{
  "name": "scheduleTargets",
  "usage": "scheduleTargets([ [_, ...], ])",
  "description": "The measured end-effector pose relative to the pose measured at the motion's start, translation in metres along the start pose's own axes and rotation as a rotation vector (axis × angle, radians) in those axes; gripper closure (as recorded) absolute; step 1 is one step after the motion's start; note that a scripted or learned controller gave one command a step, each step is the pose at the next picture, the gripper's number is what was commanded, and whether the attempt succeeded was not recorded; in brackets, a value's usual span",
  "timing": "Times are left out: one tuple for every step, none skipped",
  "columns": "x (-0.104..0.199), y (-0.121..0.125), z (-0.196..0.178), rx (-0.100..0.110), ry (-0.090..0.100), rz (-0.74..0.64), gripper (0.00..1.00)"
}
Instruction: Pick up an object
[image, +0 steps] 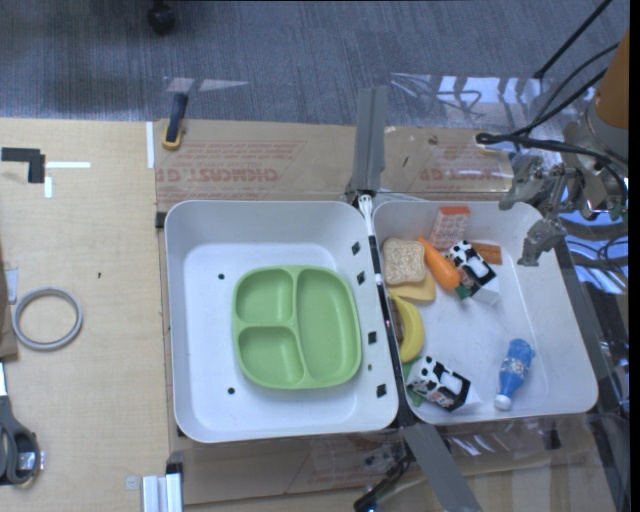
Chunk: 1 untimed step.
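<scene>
In the right bin (575, 330), near its front edge, a black-and-white cow carton (440, 385) lies by the left wall and a blue bottle (513, 371) lies tilted, cap down, toward the front right corner. Further back a banana (409, 328) runs along the left wall, with a slice of bread (404, 261) beyond it. An orange carrot (437, 264) touches the bread's right side, and a second cow carton (472, 268) sits just beside the carrot. A pale box with an orange top (451, 222) stands near the back edge; its print is too small to read.

The gripper (535, 215) hangs over the bin's back right corner, apart from every item. Whether its fingers are spread or closed cannot be told.

The left bin (190, 330) carries a green divided plate (297, 326) at its centre. Behind the bins, cardboard (240, 160) bears red mirrored lettering, not legible.
</scene>
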<state>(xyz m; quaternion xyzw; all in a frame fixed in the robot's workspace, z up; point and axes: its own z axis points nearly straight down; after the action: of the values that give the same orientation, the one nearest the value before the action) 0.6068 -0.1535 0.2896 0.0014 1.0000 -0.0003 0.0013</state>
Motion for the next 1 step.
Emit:
scheduleTargets([
  [-0.0354,0.0098,0.1185,0.000,0.000,0.021,0.00],
])
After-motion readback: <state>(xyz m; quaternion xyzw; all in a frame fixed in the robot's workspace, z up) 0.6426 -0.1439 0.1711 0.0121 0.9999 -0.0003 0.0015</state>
